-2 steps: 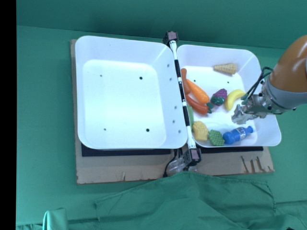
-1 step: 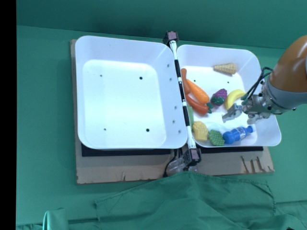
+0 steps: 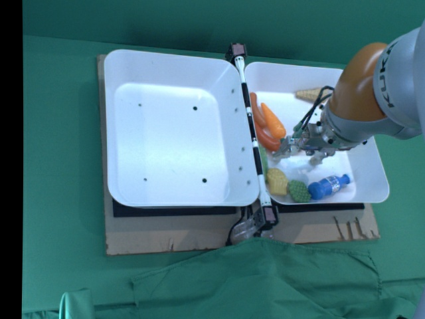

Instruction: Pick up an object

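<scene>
Candidate objects all lie in the right bin (image 3: 372, 178). Along its left wall: an orange carrot-like toy cluster (image 3: 267, 126), elongated, running from the upper left toward the bin's middle, with a thin red-orange piece against the wall side. Below it, near the front-left corner, a yellow toy (image 3: 277, 181) touching or just beside a green knobbly toy (image 3: 299, 191). Just right of those, a small blue bottle (image 3: 329, 185) on its side, white cap pointing right and slightly up. At the back of the bin, a tan cone-shaped item (image 3: 307, 94) lying flat near the rear wall, partly behind a black cable from the wrist. The gripper (image 3: 302, 148) sits low over the middle of the right bin, just right of the carrot cluster and above the yellow and green toys in the frame; nothing is visibly between its fingers, and whether they are spread or closed I cannot tell, since the metal parts blur together. The arm (image 3: 392, 85), grey with an orange band, comes in from the right edge across the bin's rear right corner. The left bin (image 3: 119, 178) sits beside the right one, the two rims meeting along a black-and-white divider strip (image 3: 247, 111). Both bins rest on a cardboard sheet (image 3: 166, 238) over green cloth (image 3: 60, 178); a loose fold of green fabric lies along the front.
</scene>
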Controlling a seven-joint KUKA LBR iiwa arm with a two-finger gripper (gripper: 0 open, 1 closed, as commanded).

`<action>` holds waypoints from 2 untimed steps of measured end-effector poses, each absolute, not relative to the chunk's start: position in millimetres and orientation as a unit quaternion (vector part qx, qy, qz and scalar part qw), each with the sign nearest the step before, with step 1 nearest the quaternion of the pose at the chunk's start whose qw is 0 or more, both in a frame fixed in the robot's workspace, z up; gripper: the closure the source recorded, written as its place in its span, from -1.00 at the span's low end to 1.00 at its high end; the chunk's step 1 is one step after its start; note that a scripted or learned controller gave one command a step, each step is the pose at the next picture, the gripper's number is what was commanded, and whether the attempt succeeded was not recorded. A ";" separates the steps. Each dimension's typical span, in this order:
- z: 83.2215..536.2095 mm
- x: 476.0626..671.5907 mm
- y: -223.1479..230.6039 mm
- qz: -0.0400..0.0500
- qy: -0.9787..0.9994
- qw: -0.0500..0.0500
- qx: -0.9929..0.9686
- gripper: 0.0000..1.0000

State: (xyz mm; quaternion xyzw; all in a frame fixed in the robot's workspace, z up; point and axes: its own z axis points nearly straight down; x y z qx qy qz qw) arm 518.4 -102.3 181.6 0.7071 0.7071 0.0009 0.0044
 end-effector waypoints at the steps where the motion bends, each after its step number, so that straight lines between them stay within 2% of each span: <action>1: 285.0 470.8 -82.3 0.004 0.707 0.004 0.707 -1.00; 2: 193.3 515.4 -100.2 -0.001 0.705 0.000 0.709 -1.00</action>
